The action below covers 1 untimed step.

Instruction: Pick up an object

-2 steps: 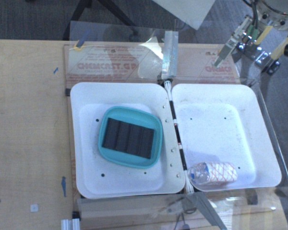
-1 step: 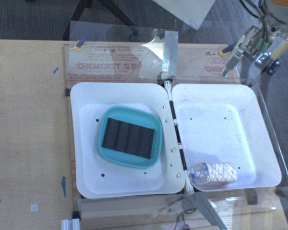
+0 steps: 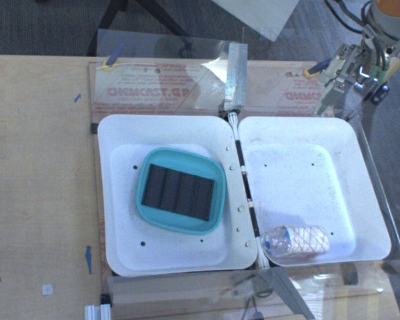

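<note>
A teal rounded tray [image 3: 181, 191] holding a black ribbed block [image 3: 178, 192] lies in the middle of the left bin [image 3: 120, 245]. A small clear plastic bottle [image 3: 297, 240] with a red and white label lies on its side at the front of the right bin [image 3: 347, 152], near its left corner. My gripper [image 3: 338, 105] hangs at the upper right, over the right bin's back right corner and far from both objects. Its two fingers stand apart, open, with nothing between them.
A metal bar [image 3: 236, 77] stands upright behind the seam between the bins. Clear sheeting with red lettering [image 3: 150, 92] lies along the back of the bench. Bare wooden bench [image 3: 33, 179] stretches to the left.
</note>
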Each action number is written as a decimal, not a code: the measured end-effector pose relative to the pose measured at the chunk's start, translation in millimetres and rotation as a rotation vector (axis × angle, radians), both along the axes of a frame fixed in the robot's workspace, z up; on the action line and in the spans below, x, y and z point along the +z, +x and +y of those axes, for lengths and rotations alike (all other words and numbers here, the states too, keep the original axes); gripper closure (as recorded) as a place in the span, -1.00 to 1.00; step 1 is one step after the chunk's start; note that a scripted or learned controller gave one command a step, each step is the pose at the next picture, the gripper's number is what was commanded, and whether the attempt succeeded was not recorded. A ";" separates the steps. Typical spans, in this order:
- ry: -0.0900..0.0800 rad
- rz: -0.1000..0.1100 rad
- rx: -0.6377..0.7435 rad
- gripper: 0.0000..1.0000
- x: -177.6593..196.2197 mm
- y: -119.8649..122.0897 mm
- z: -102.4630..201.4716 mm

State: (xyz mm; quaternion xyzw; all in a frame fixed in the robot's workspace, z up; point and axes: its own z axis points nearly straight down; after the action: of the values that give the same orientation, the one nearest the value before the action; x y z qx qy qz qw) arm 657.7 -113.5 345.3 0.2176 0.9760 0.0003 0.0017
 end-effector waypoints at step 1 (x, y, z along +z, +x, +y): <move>0.000 0.000 0.201 -1.00 -6.9 -1.1 -12.6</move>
State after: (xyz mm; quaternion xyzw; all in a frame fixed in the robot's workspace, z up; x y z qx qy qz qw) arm 656.6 -126.1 338.4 0.1183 0.9930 0.0003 0.0019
